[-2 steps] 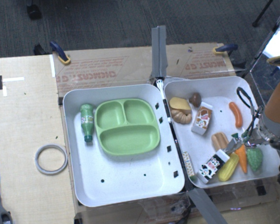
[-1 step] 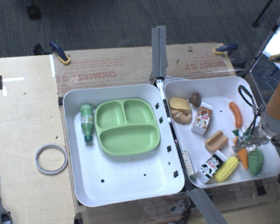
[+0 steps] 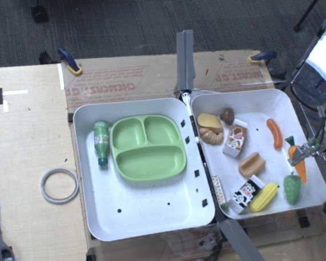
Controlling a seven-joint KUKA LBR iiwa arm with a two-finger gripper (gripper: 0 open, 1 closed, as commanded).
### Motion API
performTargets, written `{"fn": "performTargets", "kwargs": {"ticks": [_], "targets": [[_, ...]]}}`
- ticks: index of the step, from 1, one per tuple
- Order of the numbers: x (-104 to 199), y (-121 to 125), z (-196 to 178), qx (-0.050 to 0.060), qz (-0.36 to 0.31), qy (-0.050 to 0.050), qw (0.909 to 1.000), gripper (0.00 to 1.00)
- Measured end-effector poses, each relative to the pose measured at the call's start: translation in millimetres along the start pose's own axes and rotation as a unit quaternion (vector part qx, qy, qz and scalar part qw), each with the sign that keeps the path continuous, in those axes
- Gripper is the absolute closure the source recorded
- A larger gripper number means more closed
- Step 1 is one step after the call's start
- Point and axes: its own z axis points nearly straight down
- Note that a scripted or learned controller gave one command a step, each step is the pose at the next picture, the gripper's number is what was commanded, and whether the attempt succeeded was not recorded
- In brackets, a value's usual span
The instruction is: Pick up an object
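Note:
The right bin (image 3: pixel 252 102) holds several toy foods. Among them are a yellow cheese wedge (image 3: pixel 209 121), a bread roll (image 3: pixel 211 135), a brown round piece (image 3: pixel 227 115), a small juice carton (image 3: pixel 235 139) and a hot dog bun (image 3: pixel 251 163). A red sausage (image 3: pixel 274 133), an orange carrot (image 3: pixel 296 164), a green vegetable (image 3: pixel 292 189), a yellow corn cob (image 3: pixel 263 196) and a cow-patterned carton (image 3: pixel 245 194) lie there too. My gripper (image 3: pixel 310 149) hangs at the bin's right rim, just right of the carrot's upper end. I see nothing held in it.
In the left bin (image 3: pixel 142 215) lie a green divided plate (image 3: pixel 148 147) and a green bottle (image 3: pixel 101 142). A tape ring (image 3: pixel 59 184) and scissors (image 3: pixel 2 254) rest on the bench to the left. A grey post (image 3: pixel 185 59) stands behind the bins.

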Motion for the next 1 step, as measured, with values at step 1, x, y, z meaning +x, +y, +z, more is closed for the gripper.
{"fn": "performTargets", "kwargs": {"ticks": [1], "targets": [[76.1,90.1,-31.8,0.001,0.023,0.000,0.9997,1.00]]}}
